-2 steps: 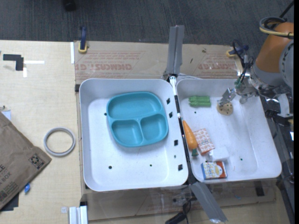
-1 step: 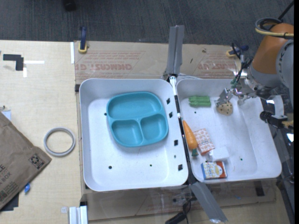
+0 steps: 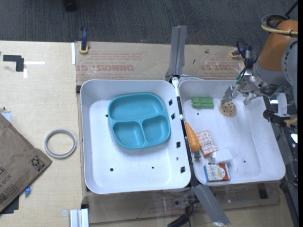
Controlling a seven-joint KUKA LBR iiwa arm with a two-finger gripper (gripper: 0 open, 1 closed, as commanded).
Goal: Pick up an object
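My claw (image 3: 230, 94) hangs over the far part of the right bin (image 3: 265, 167), just above and beside a round tan cookie (image 3: 228, 109) speckled with dark dots; nothing sits between my fingers that I can make out, and at this slant I cannot tell how wide they stand. To the cookie's left lies a green ridged block (image 3: 202, 102). Along the bin's left wall rests an orange carrot (image 3: 191, 135), with a small packet printed in a red pattern (image 3: 206, 142) touching it, a white block (image 3: 222, 155) just below that, and a little carton with an orange and red label (image 3: 217, 172) near the front wall; its print is too small to read. The left bin (image 3: 94, 174) holds a blue divided plate (image 3: 139, 120). Behind both bins lies a cardboard sheet (image 3: 118, 60) stamped in red, upside down, reading roughly "CHEMCAST". Out on the bench (image 3: 33, 108) lie a roll of tape (image 3: 60, 143) and a brown box (image 3: 16, 167) marked "BOX".
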